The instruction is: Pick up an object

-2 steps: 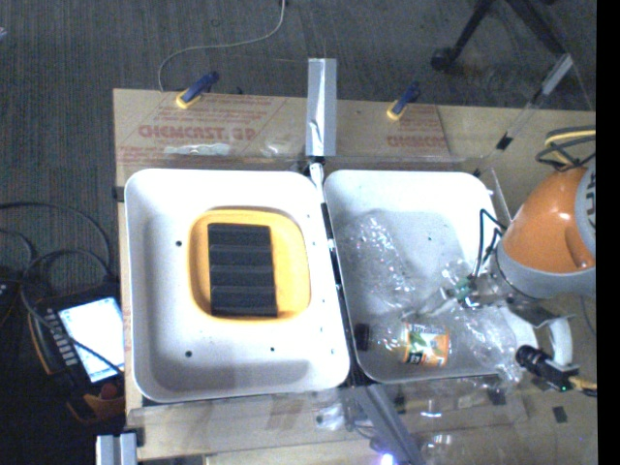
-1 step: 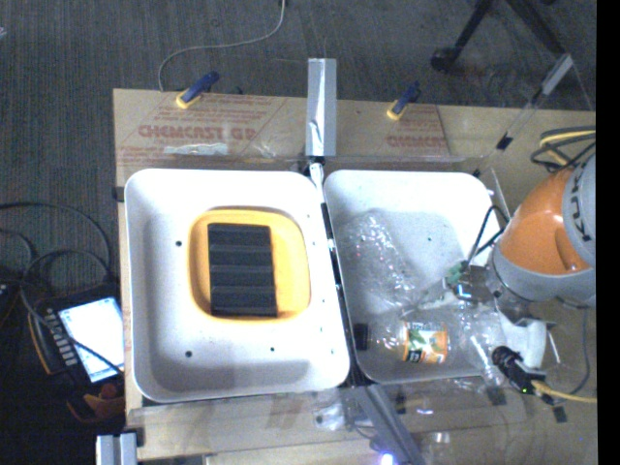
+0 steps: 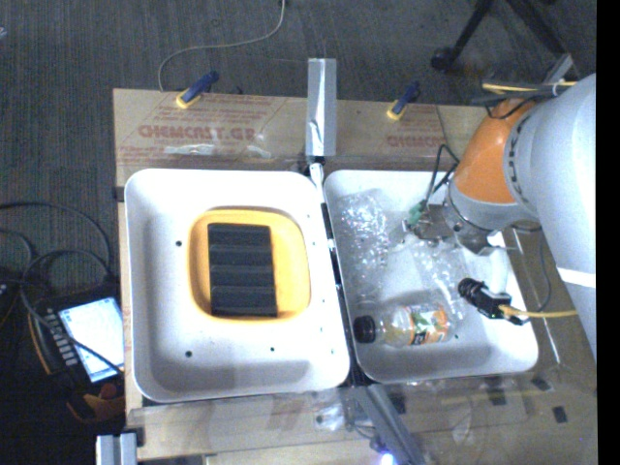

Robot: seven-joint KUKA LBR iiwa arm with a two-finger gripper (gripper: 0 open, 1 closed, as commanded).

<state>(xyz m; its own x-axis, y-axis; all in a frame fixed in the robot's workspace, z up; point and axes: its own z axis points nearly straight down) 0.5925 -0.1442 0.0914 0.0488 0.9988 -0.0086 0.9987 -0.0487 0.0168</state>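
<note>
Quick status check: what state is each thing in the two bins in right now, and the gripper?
Yellow tray: lies flat in the left bin, a black slatted insert seated in it.
Bottle: on its side in the right bin, black cap on, cap toward the left bin.
Clear plastic: crumpled, at the right bin's far side.
Gripper: low over the right bin; fingers unclear.

We see two smooth, glossy white plastic bins (image 3: 145,260). One holds a matt yellow tray (image 3: 295,260) with a ribbed black insert (image 3: 242,269) (dull, rubbery-looking). The other holds crinkled clear film (image 3: 360,223) and a clear plastic bottle (image 3: 412,325). The bench (image 3: 194,134) looks like bare wood.
</note>
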